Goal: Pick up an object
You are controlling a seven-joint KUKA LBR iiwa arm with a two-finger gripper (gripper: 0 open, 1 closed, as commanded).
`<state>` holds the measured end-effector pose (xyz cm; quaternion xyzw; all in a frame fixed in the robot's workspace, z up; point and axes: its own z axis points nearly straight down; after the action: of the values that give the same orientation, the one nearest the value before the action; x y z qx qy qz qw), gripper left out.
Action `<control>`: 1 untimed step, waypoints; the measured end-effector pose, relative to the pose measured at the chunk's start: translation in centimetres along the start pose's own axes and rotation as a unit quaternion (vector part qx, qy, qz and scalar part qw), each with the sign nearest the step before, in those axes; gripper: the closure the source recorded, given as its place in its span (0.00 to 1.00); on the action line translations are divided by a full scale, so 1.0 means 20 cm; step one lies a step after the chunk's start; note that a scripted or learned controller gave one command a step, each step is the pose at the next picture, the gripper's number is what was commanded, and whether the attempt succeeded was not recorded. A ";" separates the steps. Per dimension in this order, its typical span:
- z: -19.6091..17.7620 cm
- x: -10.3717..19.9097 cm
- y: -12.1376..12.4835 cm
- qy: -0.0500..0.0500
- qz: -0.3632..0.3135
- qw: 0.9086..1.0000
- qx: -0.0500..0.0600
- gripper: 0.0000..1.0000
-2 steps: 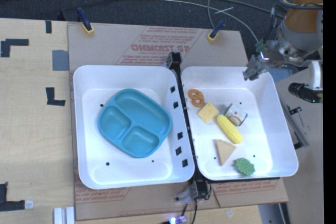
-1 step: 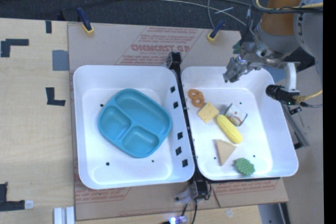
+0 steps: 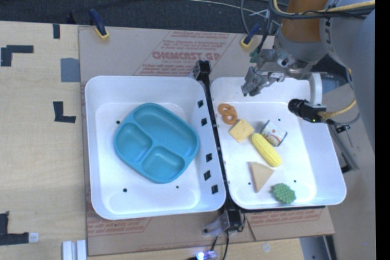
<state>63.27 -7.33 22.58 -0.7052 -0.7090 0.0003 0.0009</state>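
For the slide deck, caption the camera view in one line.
Tool over the right bin's far edge, above a pretzel, cheese and corn; blue tray sits left.

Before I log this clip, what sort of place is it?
Probably a robotics lab bench set up for pick-up trials: two white bins, left and right, clamped onto cardboard, toy food such as a corn cob, and the arm's gripper above the right bin.

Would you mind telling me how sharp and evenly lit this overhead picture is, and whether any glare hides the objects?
Camera view: soft and slightly blurred overall; light is even, with faint shadows beside the corn and blue tray. The white bins look bright but hide nothing. The gripper is dark and smeared, its detail unclear.
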 end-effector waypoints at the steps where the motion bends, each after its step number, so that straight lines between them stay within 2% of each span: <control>1: 0.04 0.25 0.01 0.000 0.000 1.000 0.000 1.00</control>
<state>63.38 -2.38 21.70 -0.7052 -0.7090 0.0005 0.0010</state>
